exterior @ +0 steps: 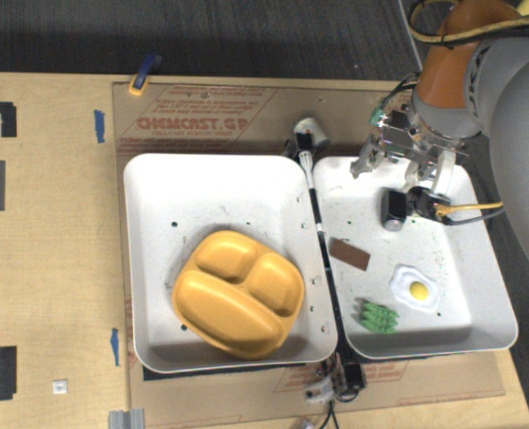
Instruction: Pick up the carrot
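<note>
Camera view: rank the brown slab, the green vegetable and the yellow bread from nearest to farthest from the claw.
1. Brown slab: in the right bin, by its left wall, below and left of the claw.
2. Green vegetable: same bin, near its front wall.
3. Yellow bread: over in the left bin, across the divide.

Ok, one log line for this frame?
gripper: over far end of right bin | in it: brown slab, fried egg, green vegetable | left bin: yellow loaf
</note>
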`<state>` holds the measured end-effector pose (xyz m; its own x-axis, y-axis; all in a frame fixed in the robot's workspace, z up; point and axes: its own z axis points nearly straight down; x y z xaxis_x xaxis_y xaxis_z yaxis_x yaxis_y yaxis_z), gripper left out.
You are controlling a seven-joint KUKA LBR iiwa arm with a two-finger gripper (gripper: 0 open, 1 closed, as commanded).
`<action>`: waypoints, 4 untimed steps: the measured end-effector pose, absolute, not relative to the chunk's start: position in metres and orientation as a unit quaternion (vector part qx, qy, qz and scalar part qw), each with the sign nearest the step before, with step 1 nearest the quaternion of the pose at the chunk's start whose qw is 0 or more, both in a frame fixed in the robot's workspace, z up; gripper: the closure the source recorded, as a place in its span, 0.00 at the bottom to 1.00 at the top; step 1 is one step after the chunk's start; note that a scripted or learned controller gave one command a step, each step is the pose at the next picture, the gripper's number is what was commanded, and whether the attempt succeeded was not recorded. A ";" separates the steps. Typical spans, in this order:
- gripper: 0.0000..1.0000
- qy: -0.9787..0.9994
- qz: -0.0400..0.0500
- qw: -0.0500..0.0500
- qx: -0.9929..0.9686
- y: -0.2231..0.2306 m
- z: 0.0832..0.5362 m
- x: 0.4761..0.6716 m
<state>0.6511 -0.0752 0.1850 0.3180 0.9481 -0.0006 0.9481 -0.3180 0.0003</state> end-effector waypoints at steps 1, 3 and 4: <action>0.00 0.658 0.001 0.002 0.753 -0.146 0.182 0.667; 0.00 0.702 -0.001 -0.002 0.712 0.047 0.185 0.614; 0.00 0.721 0.000 0.001 0.693 0.043 0.185 0.667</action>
